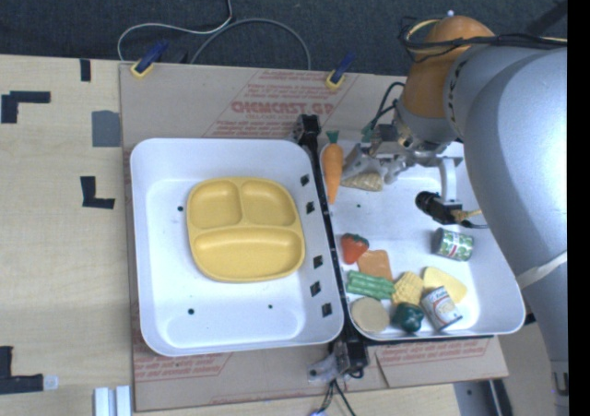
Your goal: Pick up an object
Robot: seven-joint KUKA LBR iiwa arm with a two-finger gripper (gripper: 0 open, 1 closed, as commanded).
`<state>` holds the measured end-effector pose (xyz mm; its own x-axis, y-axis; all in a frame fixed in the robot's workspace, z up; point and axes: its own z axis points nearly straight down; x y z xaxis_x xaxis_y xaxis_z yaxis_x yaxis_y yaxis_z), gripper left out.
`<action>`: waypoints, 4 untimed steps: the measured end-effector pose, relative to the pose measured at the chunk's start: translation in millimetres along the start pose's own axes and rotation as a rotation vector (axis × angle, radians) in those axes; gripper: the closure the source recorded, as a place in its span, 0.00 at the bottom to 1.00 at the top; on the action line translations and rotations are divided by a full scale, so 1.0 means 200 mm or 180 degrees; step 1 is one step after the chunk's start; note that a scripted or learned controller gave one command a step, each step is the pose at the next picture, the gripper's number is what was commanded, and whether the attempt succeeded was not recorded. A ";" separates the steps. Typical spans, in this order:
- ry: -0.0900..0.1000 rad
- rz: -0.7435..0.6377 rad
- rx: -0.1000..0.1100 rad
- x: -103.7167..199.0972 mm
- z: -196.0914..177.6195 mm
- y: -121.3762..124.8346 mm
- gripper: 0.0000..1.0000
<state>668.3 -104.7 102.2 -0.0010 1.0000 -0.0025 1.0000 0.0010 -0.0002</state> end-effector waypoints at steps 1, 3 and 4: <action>-0.0002 -0.0001 0.0004 0.01 0.05 0.00 0.00; -0.0032 -0.0005 0.0029 -0.02 -0.01 -0.01 0.00; -0.0057 0.0014 0.0021 -0.03 0.08 -0.04 0.00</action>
<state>660.2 -111.3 86.2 0.0032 0.9998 -0.0206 1.0000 -0.0033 -0.0068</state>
